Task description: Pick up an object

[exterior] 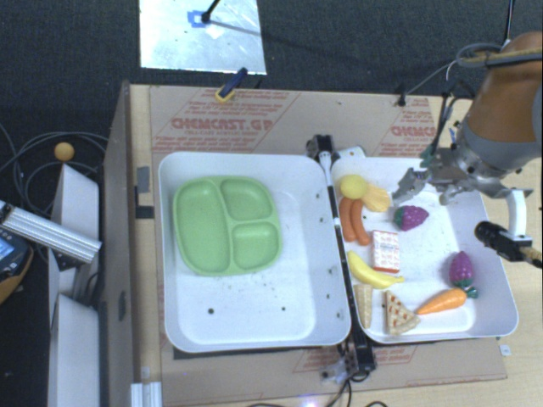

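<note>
Nothing has been picked up yet, by the look of it. The hand (427, 182) hangs over the far part of the right bin (496, 312), with nothing visible between its fingers; whether they stand apart or together I cannot tell from this slanted view. So the whole grasp and lift are still to come.

The closest candidate seems to be the purple grape bunch (411, 217), which lies on the bin floor just near of the hand and apart from it. It is a small, knobbly toy fruit, dark magenta with a bit of green at one end, lying on its side. Just left of it sit a yellow lemon (354, 186) and a yellow corn piece (376, 197), touching or nearly touching each other, and a pair of orange sausages (354, 220) close to the dividing wall between the bins.

Nearer in the same bin lie a small red-and-white carton (386, 250), a banana (371, 271), a pizza slice (397, 315), a carrot (442, 301) and a second purple grape bunch (461, 269) toward the right.

The left bin (254, 325) holds a green divided plate (226, 224), lying flat. Both bins rest on the cardboard-covered worktop (280, 113).
</note>
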Available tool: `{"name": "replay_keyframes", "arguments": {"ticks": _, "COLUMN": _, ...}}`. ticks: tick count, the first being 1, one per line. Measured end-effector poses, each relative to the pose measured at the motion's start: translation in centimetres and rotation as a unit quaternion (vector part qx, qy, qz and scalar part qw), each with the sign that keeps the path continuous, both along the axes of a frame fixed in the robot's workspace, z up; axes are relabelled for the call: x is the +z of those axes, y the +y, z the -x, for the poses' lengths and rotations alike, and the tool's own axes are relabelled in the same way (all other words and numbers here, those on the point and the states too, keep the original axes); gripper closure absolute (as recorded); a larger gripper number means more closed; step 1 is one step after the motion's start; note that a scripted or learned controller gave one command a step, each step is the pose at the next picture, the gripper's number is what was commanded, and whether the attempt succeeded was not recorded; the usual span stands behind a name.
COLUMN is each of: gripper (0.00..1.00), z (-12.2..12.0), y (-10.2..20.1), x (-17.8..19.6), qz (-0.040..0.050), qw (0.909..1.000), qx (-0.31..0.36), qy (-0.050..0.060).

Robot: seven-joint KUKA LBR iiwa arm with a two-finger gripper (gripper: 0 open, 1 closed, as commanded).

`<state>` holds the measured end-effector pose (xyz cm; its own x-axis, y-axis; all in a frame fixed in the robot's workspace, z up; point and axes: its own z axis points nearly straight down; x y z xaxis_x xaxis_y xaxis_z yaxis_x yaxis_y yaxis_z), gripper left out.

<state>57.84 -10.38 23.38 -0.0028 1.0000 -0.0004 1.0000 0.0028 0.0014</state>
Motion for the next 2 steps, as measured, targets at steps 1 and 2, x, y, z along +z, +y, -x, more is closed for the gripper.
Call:
{"name": "replay_keyframes", "arguments": {"ticks": 1, "gripper": 0.00, "z": -2.8, "y": -4.9, "x": -7.3, "qz": 0.0004, "qw": 1.0000, "qx": -0.001, "qy": 0.001}}
{"name": "replay_keyframes", "arguments": {"ticks": 2, "gripper": 0.00, "z": -3.3, "y": -5.4, "x": -14.9, "qz": 0.0001, "qw": 1.0000, "qx": -0.001, "qy": 0.000}}
